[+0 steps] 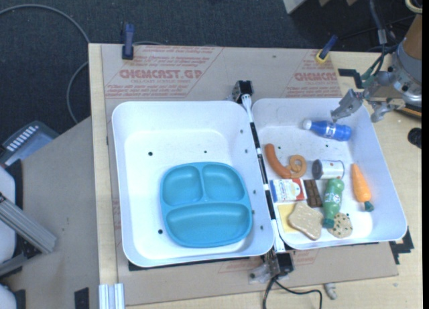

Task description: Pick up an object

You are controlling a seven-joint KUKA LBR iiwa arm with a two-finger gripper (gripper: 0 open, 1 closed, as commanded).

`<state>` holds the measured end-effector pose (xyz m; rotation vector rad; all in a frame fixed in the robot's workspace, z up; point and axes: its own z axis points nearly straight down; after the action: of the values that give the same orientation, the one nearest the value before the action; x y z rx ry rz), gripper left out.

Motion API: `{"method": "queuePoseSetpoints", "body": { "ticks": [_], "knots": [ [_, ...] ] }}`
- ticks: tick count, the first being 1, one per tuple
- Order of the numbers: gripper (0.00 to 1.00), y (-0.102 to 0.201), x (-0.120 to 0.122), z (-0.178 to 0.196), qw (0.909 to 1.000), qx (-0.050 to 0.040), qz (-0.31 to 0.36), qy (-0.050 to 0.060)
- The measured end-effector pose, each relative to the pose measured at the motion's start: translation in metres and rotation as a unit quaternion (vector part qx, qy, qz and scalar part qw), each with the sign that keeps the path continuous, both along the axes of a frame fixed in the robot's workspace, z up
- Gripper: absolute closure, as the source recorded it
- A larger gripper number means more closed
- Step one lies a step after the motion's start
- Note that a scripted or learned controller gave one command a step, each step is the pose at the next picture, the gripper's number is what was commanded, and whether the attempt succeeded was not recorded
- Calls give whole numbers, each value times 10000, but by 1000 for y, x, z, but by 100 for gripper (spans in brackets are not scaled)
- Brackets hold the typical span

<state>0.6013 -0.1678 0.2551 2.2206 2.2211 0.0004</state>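
Note:
The right bin (385,167) holds several small items: a blue bottle (330,129) lying on its side at the back, a sausage (273,160), a pretzel (297,164), a small can (328,168), a carrot (361,183), a green bottle (333,197), a cookie (340,224) and a slice of toast (306,222). My gripper (362,108) hovers over the bin's back right corner, just above and to the right of the blue bottle. Its fingers (347,105) are spread open and hold nothing.
A blue divided plate (204,204) lies in the left bin (134,133). In the right bin, a red-and-white packet (288,190), a dark bar (314,192) and a yellow slice (287,217) crowd the front left. Blue clamps (127,39) grip the board's far edge.

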Motion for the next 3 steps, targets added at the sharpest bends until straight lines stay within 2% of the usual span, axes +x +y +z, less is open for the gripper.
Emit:
{"method": "queuePoseSetpoints", "body": {
  "ticks": [1,2,3],
  "knots": [
    [0,32,-34,-104,10000,4,-2,10],
    [0,56,-45,-147,9999,-46,-3,-109],
    [0,45,-63,-151,9998,-54,11,-181]
  ]
}}
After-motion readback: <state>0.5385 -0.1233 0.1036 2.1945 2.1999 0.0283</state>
